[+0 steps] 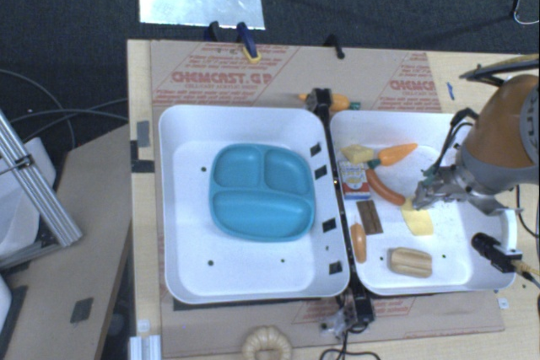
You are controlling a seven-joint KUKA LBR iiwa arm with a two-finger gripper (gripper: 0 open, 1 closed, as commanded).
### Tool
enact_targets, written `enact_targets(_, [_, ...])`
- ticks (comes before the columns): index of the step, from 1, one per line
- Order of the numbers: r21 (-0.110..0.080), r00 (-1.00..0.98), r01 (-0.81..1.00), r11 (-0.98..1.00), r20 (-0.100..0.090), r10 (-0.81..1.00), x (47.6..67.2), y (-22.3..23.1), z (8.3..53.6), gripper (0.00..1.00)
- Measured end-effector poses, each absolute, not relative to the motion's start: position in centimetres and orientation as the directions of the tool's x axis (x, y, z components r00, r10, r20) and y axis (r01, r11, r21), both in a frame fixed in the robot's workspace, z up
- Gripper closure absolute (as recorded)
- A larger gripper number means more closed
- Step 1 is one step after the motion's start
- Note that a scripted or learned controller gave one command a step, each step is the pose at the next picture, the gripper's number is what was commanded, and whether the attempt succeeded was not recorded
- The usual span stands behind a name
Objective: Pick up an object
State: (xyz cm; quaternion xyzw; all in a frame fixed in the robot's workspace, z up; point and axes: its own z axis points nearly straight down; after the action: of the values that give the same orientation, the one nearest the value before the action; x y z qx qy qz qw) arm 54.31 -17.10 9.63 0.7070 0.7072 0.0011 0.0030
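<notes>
The right bin holds several toy foods. At the back lie a pale yellow piece and an orange carrot. A small carton, a red sausage and a brown bar sit further forward. A yellow cheese wedge, an orange piece and a tan bread roll are nearest the front. My gripper reaches in from the right and hangs low over the sausage's right end and the cheese's back edge.
In the left bin rests a blue divided plate. Black clips line the shared wall between the bins. The arm's grey body covers the right bin's far right side. A beige ring lies in front of the bench.
</notes>
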Motion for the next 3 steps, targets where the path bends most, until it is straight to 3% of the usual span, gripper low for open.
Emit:
enact_targets(2, [0.006,-0.004,1.000,0.004,-0.002,1.000,54.7,-17.5,20.4,1.00])
enact_targets(3, [0.003,-0.005,1.000,0.005,-0.001,1.000,54.8,-17.5,22.5,1.00])
